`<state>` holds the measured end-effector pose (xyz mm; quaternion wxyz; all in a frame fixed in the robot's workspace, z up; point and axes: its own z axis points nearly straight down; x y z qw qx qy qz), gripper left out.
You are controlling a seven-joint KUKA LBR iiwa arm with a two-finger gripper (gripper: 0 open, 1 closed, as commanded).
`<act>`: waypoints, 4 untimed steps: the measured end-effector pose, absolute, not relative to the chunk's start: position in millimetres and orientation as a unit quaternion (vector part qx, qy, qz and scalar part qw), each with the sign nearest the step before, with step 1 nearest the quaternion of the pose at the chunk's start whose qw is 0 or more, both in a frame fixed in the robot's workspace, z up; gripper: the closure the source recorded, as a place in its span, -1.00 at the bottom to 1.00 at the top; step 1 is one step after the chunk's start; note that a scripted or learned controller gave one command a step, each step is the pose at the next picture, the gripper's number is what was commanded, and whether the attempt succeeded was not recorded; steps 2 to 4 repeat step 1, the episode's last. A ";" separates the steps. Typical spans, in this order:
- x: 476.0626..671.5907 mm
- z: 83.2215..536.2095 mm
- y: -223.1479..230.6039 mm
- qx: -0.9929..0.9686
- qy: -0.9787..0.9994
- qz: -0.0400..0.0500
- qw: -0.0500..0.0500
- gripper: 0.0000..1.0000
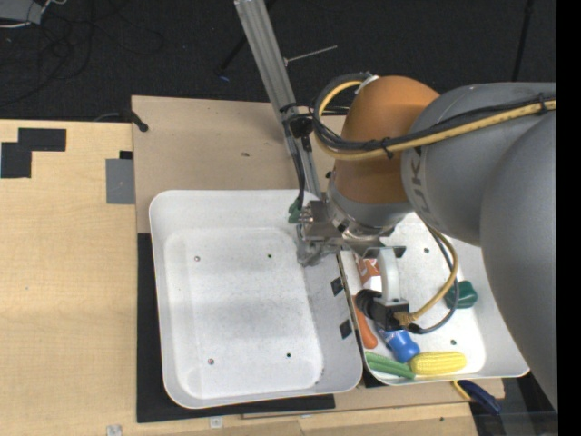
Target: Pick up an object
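While the arm (472, 162) is leaning in over the two bins, the hand (313, 234) is being held low at the right edge of the left bin (182, 234), close to the wall between the bins. Whether the hand is apart or together cannot be told, because it is small and dark here. Nothing is being seen in its grip.

The toys are lying in the right bin (495, 357), bunched at its near end. A yellow corn (439, 363) is lying beside a blue toy (401, 344). A green pod (390, 369) is lying just in front of them, and an orange stick (363, 323) is lying along the bin's left wall. A dark green toy (465, 293) is sitting a little apart, near a cable.

The corn is probably being made of light, hard plastic, so it should be stiff and not break. It looks bumpy, so it may slip less than the smooth blue toy. It is best being gripped across its middle, from the sides. The toys are touching, so a neighbour may be pushed or caught too.
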<state>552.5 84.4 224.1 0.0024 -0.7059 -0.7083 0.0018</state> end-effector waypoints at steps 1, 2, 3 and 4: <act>552.3 225.3 82.8 -0.706 -0.708 0.002 0.002 -1.00; 552.3 225.3 82.8 -0.706 -0.708 0.002 0.002 -1.00; 552.3 225.3 82.8 -0.706 -0.708 0.002 0.002 -1.00; 552.3 225.3 82.8 -0.706 -0.708 0.002 0.002 -1.00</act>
